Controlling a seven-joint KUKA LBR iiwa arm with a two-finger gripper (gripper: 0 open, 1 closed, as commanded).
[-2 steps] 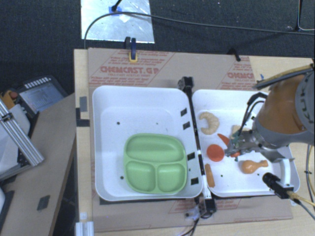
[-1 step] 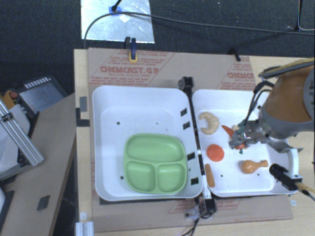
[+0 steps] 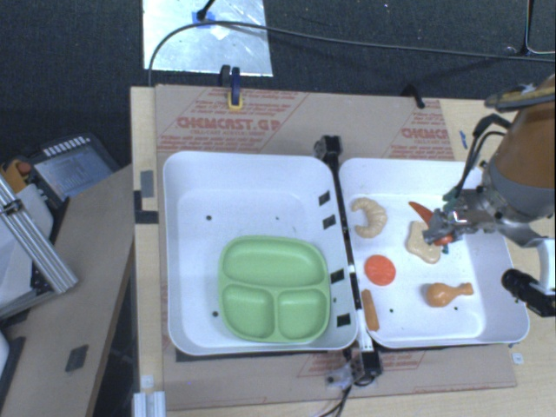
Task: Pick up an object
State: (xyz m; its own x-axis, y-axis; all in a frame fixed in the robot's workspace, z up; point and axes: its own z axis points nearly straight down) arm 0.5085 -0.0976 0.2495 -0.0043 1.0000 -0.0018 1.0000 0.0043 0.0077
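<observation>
The arm (image 3: 526,159) comes in from the right, its orange band high over the right bin's (image 3: 495,320) far corner, and bends down so the claw (image 3: 440,231) sits low over that bin's middle. Whether its fingers are apart or together I cannot tell; they blur into the things under them.

Directly under the claw lies a pale dough-like piece (image 3: 423,248), touching or nearly touching the tips. A red pepper-like strip (image 3: 420,208) pokes out just behind the claw. To the claw's left is a beige curled croissant (image 3: 370,217); in front and to the left, an orange-red round slice (image 3: 380,270); in front, an orange drumstick (image 3: 447,294). An orange stick (image 3: 370,309) lies along the bin's left wall.

Well to the left, the other bin (image 3: 187,198) holds a green divided plate (image 3: 274,288).

The cardboard (image 3: 287,115) under the bins reads "CHEMCAST GP" in red.

Bare white floor lies to the claw's right and near the front wall.
</observation>
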